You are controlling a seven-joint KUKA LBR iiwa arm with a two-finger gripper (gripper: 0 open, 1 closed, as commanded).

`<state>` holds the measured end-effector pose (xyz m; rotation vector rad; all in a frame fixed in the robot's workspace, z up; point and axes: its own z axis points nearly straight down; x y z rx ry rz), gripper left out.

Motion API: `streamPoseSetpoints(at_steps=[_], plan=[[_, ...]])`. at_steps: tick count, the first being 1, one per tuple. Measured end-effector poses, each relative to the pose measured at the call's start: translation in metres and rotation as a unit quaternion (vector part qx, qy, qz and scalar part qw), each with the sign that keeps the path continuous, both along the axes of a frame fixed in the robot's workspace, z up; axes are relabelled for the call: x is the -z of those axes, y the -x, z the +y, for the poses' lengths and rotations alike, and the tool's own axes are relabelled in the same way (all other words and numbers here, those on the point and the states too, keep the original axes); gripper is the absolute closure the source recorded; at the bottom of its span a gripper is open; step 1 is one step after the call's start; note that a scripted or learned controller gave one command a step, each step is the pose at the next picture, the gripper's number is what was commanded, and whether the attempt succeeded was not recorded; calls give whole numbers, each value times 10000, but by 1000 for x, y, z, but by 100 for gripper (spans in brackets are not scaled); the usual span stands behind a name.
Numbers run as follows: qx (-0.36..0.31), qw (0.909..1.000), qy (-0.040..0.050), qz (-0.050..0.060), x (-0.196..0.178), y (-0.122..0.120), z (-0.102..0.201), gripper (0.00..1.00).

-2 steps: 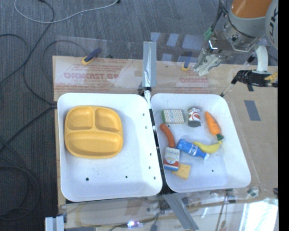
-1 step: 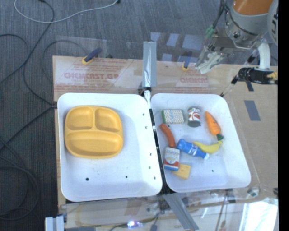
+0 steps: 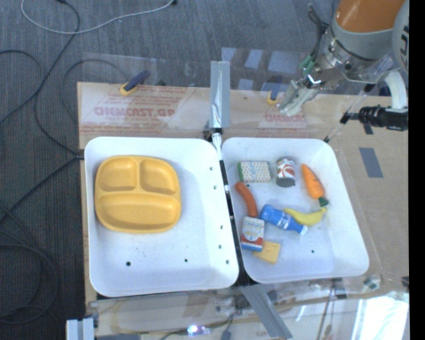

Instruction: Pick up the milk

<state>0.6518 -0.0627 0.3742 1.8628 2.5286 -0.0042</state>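
Arm: grey with an orange band (image 3: pixel 368 14), entering at the upper right of the frame and hanging above the far edge of the table (image 3: pixel 159 113).
Gripper (image 3: pixel 292 105): near the top of the frame, just beyond the far rim of the right bin — its fingers point down and to the left, spread a little apart, with nothing between them.
Milk (image 3: pixel 252 234): a small carton with a red and white face and a blue lower edge, lying in the lower middle of the right bin, well apart from the gripper.
Right bin (image 3: pixel 345 255): shallow and white, holding all the small items.
Around the milk: a yellow cheese wedge (image 3: pixel 269 252) touches its lower right corner; a blue bottle (image 3: pixel 282 218) lies just above and to its right; a red-orange sausage (image 3: pixel 247 198) lies just above it, close to the bin's left wall.
Banana (image 3: pixel 309 216): yellow, curved, touching the white end of the blue bottle.
Carrot (image 3: pixel 313 183): orange, lying lengthwise along the right side of the bin, above the banana.
Can (image 3: pixel 285 171): small, red and white, in the upper middle of the bin.
Box (image 3: pixel 255 172): small and speckled, just left of the can.
Left bin (image 3: pixel 133 265): shallow and white — a yellow divided plate (image 3: pixel 138 193) lies in its upper left part.
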Motion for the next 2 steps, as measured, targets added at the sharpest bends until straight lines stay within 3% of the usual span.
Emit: streamPoseSetpoints(at_steps=[1, 2], plan=[[-1053, 9944, 0, -8, -7, -6, 7, 100], [-2556, 9668, -16, 0, 89, 68, 23, 100]])
